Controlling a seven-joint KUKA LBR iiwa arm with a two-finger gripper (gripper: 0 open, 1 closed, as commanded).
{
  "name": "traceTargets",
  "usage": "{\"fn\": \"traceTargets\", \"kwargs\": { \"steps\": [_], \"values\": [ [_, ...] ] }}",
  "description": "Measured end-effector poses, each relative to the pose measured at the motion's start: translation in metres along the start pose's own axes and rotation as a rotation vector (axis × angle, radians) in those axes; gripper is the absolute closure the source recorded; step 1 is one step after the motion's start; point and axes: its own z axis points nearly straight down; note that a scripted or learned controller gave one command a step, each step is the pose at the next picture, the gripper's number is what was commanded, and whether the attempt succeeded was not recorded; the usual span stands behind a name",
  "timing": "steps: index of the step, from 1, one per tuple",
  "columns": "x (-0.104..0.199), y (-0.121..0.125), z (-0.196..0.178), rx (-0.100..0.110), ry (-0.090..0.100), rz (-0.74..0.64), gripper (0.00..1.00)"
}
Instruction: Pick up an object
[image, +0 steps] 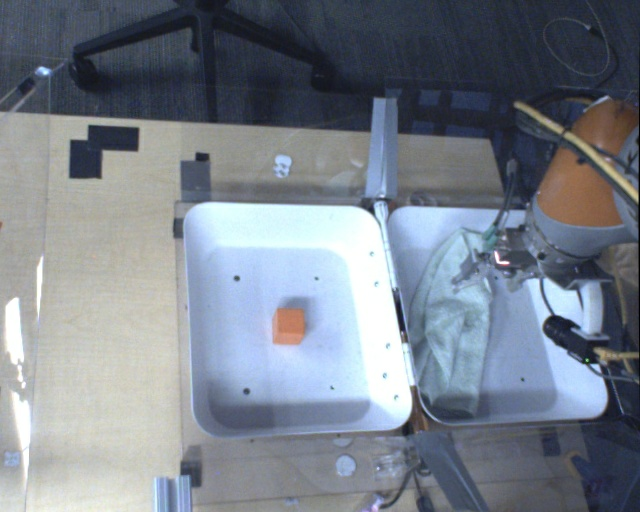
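Observation:
A pale green cloth (452, 325) lies crumpled along the left side of the right bin (560, 390), stretching from its near wall up toward the back. My gripper (478, 270) hangs over the cloth's upper end, right at or on the fabric; whether any cloth is held cannot be told from this angle. A small orange cube (289, 326) sits alone near the middle of the left bin (215, 400), well away from the gripper.
The arm's orange band (585, 165) and grey wrist reach in over the right bin's back right corner. Black cables (570, 340) loop over that bin's right wall. A metal divider (398, 310) separates the two bins.

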Motion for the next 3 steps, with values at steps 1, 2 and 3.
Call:
{"fn": "traceTargets", "kwargs": {
  "steps": [1, 2, 3],
  "values": [
    [-0.007, -0.002, 0.1, -0.004, 0.0, 0.101, 0.0],
    [-0.006, -0.001, 0.09, -0.006, 0.001, 0.1, 1.0],
    [0.018, 0.043, 0.002, -0.001, -0.001, 0.31, 1.0]
  ]
}}
